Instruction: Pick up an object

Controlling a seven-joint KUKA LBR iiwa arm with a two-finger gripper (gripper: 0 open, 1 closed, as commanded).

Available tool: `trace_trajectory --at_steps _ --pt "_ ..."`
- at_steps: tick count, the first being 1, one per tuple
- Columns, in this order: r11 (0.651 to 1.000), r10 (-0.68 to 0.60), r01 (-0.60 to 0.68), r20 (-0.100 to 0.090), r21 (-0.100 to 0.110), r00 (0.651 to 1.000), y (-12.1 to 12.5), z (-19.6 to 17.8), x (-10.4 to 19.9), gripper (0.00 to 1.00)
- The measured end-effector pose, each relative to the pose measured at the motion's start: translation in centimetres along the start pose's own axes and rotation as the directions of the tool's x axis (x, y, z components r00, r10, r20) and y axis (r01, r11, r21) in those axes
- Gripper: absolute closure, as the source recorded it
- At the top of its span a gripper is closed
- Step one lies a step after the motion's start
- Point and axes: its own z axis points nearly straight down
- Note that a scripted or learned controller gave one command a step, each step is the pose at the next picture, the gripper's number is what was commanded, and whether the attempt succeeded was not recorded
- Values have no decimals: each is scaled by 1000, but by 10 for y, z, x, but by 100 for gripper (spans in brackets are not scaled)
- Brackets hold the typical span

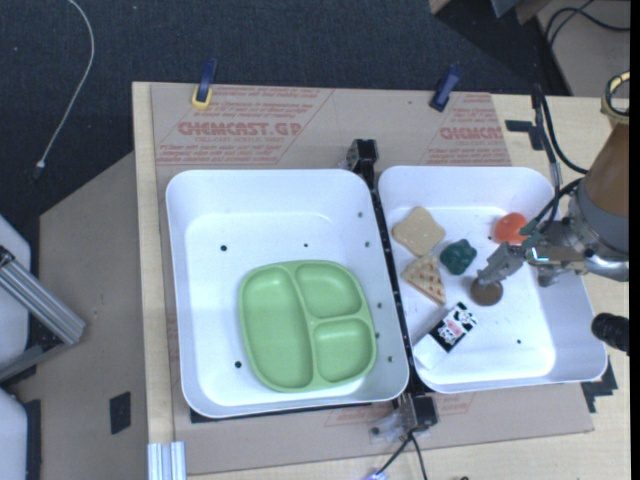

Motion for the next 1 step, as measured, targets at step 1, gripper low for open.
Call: trace_trajectory --at_steps 1 --pt "1000 -3 3 2 -12 1000 2 -6 0 0"
